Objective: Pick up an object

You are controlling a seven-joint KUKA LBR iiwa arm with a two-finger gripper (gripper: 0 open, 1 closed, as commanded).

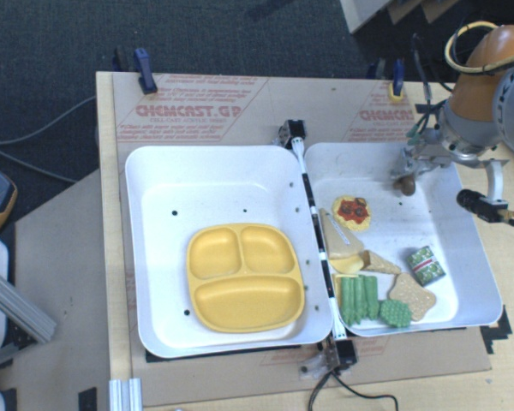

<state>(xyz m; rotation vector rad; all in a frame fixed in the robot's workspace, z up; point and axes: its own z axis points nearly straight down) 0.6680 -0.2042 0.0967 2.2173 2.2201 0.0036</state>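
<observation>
The right bin [471,247] holds several toy foods: a small pizza [353,212], a pale wedge [337,236], a yellow cheese piece [347,265], a tan cracker [382,264], green beans [358,298], a broccoli piece [396,314], a toast slice [415,298] and a small green box [426,265]. My gripper [406,181] hangs over the far part of this bin, up and to the right of the pizza. It is apart from all the foods and nothing is seen in it.
The left bin [154,195] holds a yellow divided plate [244,276]. The grey arm with its orange band [484,75] comes in from the upper right. A black bracket [484,205] sticks out over the right bin's right wall. Clamps sit on the board's back edge.
</observation>
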